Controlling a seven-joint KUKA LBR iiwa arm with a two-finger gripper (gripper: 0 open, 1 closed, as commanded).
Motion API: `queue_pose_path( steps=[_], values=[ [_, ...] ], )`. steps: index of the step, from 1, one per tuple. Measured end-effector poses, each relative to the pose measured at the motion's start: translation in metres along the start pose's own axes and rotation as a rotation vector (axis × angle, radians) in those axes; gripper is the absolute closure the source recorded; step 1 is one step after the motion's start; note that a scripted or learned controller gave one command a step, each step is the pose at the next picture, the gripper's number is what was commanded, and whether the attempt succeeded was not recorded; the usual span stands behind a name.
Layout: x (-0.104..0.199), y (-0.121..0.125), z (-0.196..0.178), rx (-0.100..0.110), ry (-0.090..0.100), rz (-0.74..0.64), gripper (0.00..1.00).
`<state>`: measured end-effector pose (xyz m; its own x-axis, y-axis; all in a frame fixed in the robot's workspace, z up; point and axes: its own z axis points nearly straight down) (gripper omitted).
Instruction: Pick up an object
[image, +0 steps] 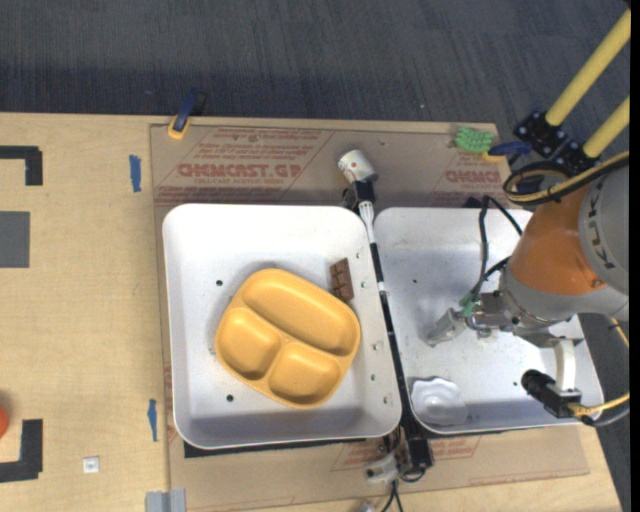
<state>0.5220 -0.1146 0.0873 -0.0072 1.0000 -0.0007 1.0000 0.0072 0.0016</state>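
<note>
Two shallow white bins are sitting side by side on the desk (80, 250), and I am taking the left bin (195, 250) as my landmark. Inside it, a yellow divided plate (288, 336) is lying tilted across the middle, taking up much of the floor. Just to the right of the plate, against the left bin's right wall, a small brown block (341, 280) is resting. Beyond that wall, the right bin (420, 240) is lying directly beside the left bin, their rims touching. Near the right bin's front left corner, close to the shared rim, a small clear, whitish object (437, 396) is lying on the floor. Farther right of the left bin, I am seeing the arm (555, 250) reaching in over the right bin, its orange band above the wrist. The hand (440, 328) is hanging low over the middle of the right bin, pointing toward the left bin. Its fingers look slightly apart with nothing between them, and it is sitting apart from the whitish object in front of it.
</note>
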Motion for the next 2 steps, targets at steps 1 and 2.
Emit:
queue_pose_path(
  steps=[1,2],
  values=[
    [0.009,0.056,0.002,-0.001,0.001,0.020,0.00],
    [0.018,0.074,0.002,0.001,0.001,0.423,0.00]
  ],
)
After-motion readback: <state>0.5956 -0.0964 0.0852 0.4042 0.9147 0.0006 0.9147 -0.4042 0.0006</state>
